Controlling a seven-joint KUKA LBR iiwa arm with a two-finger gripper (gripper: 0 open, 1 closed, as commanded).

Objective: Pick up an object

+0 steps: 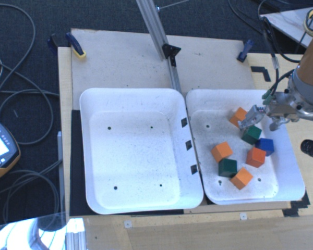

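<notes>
The claw [262, 117] hangs over the right bin [208, 189], fingers spread, nothing between them. Just under it sits a green cube [251, 135], an orange cube [238, 116] beside it at upper left. More cubes cluster lower in the bin.

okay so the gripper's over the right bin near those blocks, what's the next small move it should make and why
Probably a short drop straight down, then close. The gripper hangs low over the right bin, right by a green block with an orange block beside it. No block shows between its fingers, so nothing is picked up yet. The green block looks nearest, though the crowding may spoil the grasp.
</notes>
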